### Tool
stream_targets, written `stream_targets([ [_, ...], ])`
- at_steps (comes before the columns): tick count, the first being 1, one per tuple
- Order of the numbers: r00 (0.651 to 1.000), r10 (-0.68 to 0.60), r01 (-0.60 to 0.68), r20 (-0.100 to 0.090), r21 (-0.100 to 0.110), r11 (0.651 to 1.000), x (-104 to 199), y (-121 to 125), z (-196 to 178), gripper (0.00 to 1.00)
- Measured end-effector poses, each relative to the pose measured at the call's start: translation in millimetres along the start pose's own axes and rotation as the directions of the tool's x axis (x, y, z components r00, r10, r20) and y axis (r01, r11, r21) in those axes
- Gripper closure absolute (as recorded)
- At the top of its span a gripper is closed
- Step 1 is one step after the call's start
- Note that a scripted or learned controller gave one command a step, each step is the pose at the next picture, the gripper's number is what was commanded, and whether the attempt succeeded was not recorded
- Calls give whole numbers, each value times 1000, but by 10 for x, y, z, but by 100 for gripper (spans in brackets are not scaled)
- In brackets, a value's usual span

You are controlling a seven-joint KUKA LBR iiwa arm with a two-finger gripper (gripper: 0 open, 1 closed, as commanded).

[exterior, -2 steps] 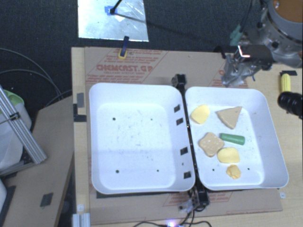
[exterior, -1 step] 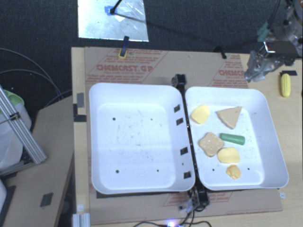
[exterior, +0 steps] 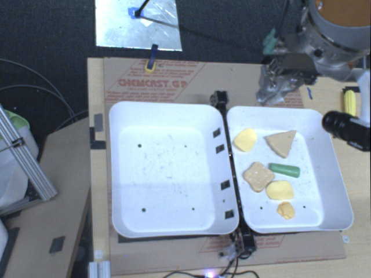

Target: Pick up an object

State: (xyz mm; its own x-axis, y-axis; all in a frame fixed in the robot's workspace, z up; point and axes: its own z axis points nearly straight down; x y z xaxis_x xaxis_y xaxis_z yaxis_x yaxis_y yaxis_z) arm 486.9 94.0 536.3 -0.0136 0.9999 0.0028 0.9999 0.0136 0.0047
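Note:
The right bin (exterior: 335, 172) holds several food-like pieces. These are a round yellow piece (exterior: 245, 139), a tan wedge (exterior: 281, 143), a green cylinder (exterior: 284, 169), a tan toast slice (exterior: 258, 176), a yellow lump (exterior: 279, 190) and a small orange-yellow piece (exterior: 286, 211). My gripper (exterior: 277, 88) hangs above the cardboard just behind the right bin's back rim. It is raised and touches none of the pieces. Nothing shows under it.
The left bin (exterior: 122, 155) lies beside the right one, joined by a black divider with clips (exterior: 223, 149). Behind the bins are brown cardboard (exterior: 174, 80) and a shiny metal sheet (exterior: 139, 16). A metal frame (exterior: 23, 155) stands at far left.

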Motion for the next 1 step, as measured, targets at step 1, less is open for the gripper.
stream_targets([
  [1,1000,17,-17,4,1,1000,-593,-9,48,100],
])
